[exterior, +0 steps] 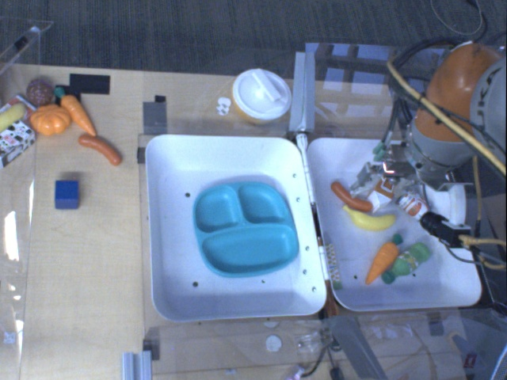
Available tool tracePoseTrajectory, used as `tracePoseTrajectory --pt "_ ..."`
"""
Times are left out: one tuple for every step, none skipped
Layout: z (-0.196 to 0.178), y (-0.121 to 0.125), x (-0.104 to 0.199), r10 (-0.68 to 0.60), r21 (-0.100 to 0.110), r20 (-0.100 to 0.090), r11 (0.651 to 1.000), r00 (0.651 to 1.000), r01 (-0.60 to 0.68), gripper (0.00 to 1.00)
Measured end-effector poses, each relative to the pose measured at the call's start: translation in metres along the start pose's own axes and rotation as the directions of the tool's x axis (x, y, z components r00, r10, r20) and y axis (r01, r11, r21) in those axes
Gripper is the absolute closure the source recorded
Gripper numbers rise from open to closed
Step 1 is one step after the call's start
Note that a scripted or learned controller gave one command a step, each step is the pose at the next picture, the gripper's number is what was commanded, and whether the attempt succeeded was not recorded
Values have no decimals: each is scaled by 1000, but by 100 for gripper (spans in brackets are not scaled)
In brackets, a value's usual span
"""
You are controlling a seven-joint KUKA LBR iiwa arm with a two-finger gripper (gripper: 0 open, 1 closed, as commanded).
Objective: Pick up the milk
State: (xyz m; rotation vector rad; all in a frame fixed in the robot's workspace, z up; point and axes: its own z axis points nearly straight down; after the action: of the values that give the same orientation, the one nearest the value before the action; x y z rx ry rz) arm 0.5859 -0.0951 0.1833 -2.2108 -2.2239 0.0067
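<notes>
My gripper is low over the back of the right bin, reaching in from the right under the orange-banded wrist. Directly beneath it lies a small white pack with orange-red marks, possibly the milk; the gripper's body hides most of it. A small white bottle with a red label lies just to the right of it. A red sausage and a yellow banana lie close in front of the gripper, to its left.
An orange carrot and a green vegetable lie nearer the right bin's front. The left bin holds a blue divided plate. On the bench outside: a white bowl, a blue cube, toy foods and a black-spotted white carton far left.
</notes>
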Motion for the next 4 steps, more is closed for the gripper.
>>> tracePoseTrajectory --pt "87 9 -58 20 -1 -1 1000 1000 -20 0" --pt "96 43 -92 91 -7 -11 996 996 -91 0" --pt "88 43 -89 84 1 -14 996 996 -84 100" --pt "88 43 -90 83 1 -14 997 996 -83 0"
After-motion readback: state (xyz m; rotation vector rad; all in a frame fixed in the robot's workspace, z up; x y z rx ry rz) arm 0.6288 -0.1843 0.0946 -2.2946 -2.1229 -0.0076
